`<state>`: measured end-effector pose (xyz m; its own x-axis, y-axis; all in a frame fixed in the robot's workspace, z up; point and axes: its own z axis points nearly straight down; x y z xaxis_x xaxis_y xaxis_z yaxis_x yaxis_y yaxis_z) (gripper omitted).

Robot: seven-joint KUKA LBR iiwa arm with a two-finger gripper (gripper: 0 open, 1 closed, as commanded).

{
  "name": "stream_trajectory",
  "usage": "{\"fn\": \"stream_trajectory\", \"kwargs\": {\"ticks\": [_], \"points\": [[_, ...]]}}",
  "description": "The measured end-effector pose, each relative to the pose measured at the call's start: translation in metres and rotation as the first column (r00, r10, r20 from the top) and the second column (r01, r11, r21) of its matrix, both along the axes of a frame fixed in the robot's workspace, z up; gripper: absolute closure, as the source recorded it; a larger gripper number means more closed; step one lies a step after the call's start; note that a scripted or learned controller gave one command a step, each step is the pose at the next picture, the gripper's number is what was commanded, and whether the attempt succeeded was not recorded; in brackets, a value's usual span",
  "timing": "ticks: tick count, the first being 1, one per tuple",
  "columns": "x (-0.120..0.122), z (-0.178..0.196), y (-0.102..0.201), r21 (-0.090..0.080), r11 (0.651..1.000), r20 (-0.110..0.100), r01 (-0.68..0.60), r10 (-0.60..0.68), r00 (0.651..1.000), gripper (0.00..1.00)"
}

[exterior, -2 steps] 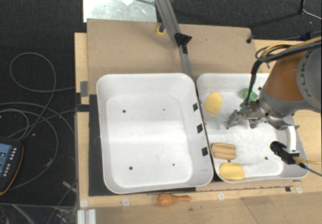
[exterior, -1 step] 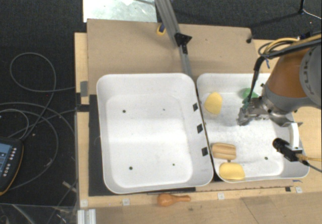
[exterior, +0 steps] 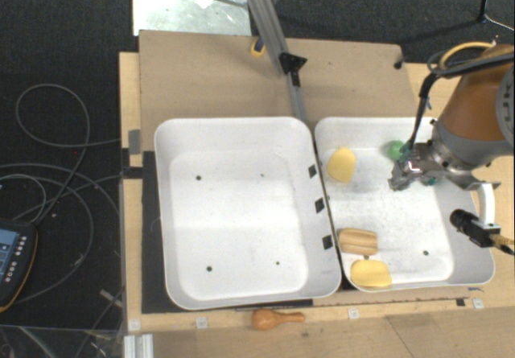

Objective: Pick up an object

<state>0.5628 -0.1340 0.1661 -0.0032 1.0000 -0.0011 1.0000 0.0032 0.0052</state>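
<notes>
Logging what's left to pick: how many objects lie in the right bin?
4: a yellow piece near the top-left, a green object beside the hand, a tan roll and a yellow piece bottom-left. The arm may hide more.

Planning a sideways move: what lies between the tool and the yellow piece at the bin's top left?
Bare bin floor, seen from the overhead camera.

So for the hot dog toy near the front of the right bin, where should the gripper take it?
Grip the hot dog toy across its middle, from straight above. It lies flat, long axis left-right, so the fingers should close front-to-back. The yellow piece sits just in front, leaving little room there.
</notes>
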Motion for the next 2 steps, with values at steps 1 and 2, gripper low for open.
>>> {"fn": "stream_trajectory", "kwargs": {"ticks": [1,2], "points": [[-0.007,0.051,0.003,0.000,1.000,0.002,-0.002,0.002,1.000,1.00],[-0.006,0.073,0.003,0.000,1.000,0.000,-0.002,0.002,1.000,1.00]]}}
